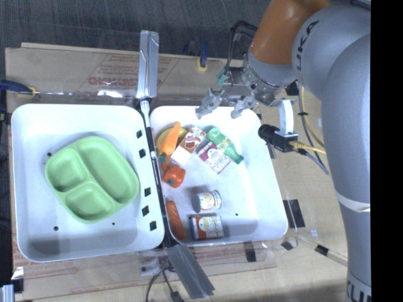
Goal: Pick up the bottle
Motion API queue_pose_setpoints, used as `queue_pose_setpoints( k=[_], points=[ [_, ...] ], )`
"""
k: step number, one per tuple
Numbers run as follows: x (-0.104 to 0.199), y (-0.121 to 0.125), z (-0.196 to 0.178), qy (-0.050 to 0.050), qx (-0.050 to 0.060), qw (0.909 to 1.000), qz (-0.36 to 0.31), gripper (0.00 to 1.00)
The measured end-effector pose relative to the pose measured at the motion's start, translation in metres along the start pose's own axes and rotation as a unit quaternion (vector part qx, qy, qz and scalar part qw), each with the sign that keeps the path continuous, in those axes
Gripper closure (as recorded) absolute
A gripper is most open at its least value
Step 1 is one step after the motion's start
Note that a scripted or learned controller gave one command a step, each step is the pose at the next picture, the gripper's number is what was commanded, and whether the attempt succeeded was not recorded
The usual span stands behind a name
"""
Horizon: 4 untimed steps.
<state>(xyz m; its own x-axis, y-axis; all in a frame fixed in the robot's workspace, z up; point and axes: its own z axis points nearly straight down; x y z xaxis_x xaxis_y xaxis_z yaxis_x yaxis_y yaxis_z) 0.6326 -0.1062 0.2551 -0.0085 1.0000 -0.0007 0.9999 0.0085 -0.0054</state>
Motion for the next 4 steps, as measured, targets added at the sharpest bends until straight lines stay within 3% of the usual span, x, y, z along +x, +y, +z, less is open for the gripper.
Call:
queue_pose_setpoints(
  k=[1, 2, 3, 4],
  points=[
    [-0.004, -0.044, -0.023, 0.000, -0.001, 0.9996, -0.028, 0.00],
    [-0.060, 0.007, 0.044, 0.000, -0.001, 0.9973, -0.073, 0.00],
    [-0.101, -0.002, 0.079, 0.000, -0.001, 0.9932, -0.116, 0.00],
    [-0.103, 0.027, 0.154, -0.001, -0.005, 0.9916, -0.130, 0.00]
  ],
)
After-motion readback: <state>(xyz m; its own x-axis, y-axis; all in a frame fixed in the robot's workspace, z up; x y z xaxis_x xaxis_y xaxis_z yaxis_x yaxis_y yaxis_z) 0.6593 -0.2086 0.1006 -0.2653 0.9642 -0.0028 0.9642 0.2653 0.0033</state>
